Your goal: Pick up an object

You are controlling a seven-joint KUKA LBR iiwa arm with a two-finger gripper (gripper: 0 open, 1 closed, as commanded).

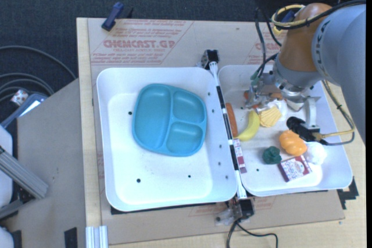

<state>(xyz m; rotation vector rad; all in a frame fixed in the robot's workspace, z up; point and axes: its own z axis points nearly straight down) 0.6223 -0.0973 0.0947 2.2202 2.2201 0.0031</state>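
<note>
The right bin (331, 177) holds several small things. A yellow banana (251, 126) lies near its middle, with a pale ridged yellow piece (270, 117) just right of it. An orange stick-shaped item (231, 119) lies along the left wall. Lower down sit an orange fruit (292, 143), a dark green lump (271, 154), a red and white packet (293, 168) and a white lump (317, 153). My gripper (259, 99) hangs low over the upper part of this bin, just above the banana and the ridged piece. Nothing is visibly held.
The left bin (116, 177) holds a blue divided plate (170, 119). A clip (210, 57) joins the two bins at the far end of the shared wall. A blue object (112, 16) lies on the board's far left corner. The arm covers the right bin's far right part.
</note>
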